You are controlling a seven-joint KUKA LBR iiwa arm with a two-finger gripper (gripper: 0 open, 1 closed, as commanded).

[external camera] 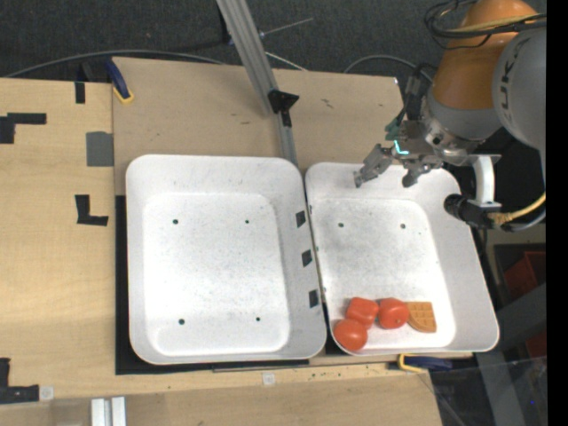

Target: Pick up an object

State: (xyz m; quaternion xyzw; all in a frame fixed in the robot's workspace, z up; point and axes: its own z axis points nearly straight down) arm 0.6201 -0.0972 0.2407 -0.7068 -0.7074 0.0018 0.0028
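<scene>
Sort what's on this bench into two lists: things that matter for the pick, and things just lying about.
For the pick:
- gripper, jaws apart, nothing between them
- three red-orange objects
- waffle-like tan piece
- right bin holding them

Just there:
- left bin
- grey pole
- black tape marks
- blue clamp

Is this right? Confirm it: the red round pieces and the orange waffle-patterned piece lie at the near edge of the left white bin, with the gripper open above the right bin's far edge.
Wrong bin. The camera view shows the red round pieces and the orange waffle-patterned piece at the near edge of the right white bin. The gripper is open above that bin's far edge, as stated.
</scene>
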